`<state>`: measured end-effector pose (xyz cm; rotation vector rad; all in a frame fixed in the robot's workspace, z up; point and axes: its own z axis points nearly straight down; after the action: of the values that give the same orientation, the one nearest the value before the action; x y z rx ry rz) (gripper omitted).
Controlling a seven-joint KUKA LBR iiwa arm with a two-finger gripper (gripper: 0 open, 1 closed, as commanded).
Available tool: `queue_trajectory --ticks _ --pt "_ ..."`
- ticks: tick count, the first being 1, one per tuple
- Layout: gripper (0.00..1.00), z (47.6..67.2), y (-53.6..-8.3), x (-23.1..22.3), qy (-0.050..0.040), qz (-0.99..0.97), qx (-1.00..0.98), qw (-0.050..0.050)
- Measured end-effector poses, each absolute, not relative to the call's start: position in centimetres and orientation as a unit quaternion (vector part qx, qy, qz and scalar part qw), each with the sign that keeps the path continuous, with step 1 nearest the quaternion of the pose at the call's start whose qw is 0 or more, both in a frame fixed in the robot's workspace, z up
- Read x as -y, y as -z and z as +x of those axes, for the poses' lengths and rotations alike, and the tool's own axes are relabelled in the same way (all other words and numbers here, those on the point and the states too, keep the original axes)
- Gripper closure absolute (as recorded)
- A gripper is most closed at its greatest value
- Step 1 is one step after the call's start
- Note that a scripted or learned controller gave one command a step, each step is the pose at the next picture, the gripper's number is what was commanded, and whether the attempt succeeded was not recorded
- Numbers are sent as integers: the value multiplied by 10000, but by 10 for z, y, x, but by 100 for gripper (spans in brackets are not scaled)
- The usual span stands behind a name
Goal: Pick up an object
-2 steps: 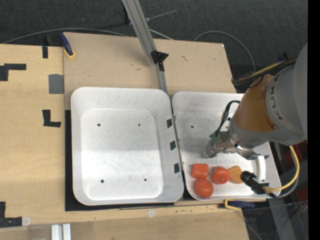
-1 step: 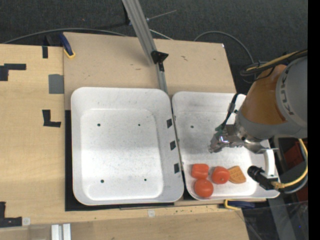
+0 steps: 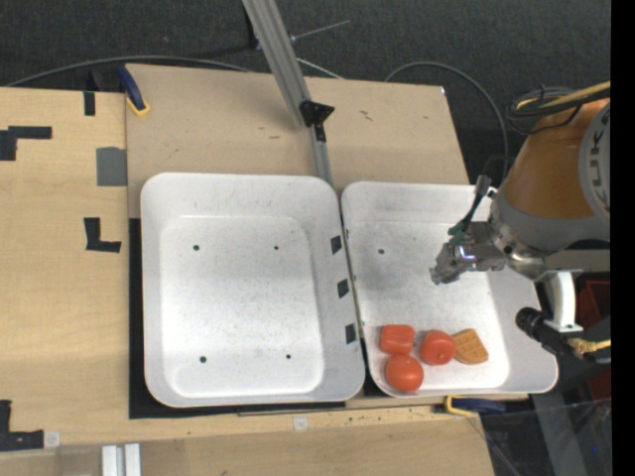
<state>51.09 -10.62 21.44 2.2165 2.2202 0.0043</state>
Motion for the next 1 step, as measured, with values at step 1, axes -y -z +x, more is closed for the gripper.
queue_trajectory --ticks 1 --pt "100 504 -270 113 -12 7067 -7075 23"
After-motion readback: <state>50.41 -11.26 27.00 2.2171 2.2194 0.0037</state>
